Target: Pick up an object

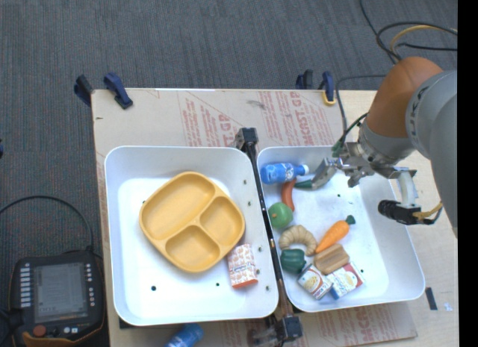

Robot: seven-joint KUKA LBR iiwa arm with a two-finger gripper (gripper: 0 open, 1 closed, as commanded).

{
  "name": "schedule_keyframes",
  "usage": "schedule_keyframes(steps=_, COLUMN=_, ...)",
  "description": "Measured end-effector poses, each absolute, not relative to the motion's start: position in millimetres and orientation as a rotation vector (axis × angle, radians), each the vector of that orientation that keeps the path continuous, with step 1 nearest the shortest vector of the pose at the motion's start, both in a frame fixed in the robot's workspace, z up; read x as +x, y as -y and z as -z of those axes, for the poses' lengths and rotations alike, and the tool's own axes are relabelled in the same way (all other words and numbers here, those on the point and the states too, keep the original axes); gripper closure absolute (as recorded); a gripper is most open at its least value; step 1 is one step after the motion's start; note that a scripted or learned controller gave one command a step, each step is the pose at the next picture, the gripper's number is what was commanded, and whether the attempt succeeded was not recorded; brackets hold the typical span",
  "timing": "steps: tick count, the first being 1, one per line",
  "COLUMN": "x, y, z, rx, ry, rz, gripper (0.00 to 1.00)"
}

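My gripper hangs over the back part of the right bin. Its two fingers are spread apart and open, with bare bin floor between them. Its left finger points toward a blue bottle lying at the bin's back left. Just below the bottle lie a red chili and a green round fruit. Further forward lie a croissant, a carrot, a green pepper, a brown block and two small cartons.
The left bin holds a yellow divided plate and a small snack packet by its right wall. A second blue bottle lies at the bench's front edge. Clamps grip the bench's back. A control tablet sits at lower left.
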State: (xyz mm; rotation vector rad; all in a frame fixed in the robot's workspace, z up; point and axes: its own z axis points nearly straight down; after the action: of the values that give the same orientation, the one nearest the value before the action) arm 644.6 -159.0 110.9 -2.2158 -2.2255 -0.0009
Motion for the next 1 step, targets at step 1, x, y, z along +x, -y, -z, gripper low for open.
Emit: schedule_keyframes(steps=1, x=593.0, y=127.3, z=-87.3, rx=-2.219, ry=2.219, rz=-0.002, gripper=0.0)
